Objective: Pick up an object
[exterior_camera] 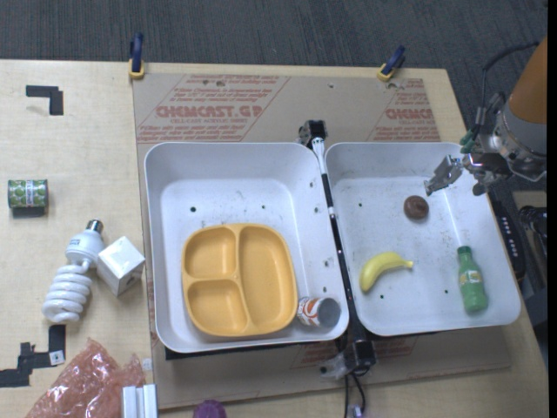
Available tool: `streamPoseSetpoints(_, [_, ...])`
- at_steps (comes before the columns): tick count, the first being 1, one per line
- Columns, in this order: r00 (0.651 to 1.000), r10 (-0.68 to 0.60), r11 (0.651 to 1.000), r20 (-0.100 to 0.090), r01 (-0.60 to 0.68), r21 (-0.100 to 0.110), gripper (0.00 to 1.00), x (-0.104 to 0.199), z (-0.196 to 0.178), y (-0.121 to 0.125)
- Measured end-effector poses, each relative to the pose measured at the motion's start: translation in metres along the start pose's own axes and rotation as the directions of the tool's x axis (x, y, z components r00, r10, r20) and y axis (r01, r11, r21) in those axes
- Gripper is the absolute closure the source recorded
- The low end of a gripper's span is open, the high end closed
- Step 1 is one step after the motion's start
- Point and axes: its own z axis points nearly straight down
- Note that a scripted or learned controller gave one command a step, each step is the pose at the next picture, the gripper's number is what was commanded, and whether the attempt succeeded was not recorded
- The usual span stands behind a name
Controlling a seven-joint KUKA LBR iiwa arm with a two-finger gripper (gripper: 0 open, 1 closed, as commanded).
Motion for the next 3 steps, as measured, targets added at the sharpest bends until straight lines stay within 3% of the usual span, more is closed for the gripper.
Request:
streamPoseSetpoints(1, [1.0,0.002,1.0,0.0,-0.002,0.0,0.0,-0.01,0.121,-0.028])
streamPoseSetpoints(2, [1.0,0.003,1.0,-0.001,-0.003,0.0,0.0,0.037,0.122,-0.114])
streamPoseSetpoints(3, [1.0,0.001,1.0,0.0,-0.001,-0.001,0.0,0.058,0.121,-0.043])
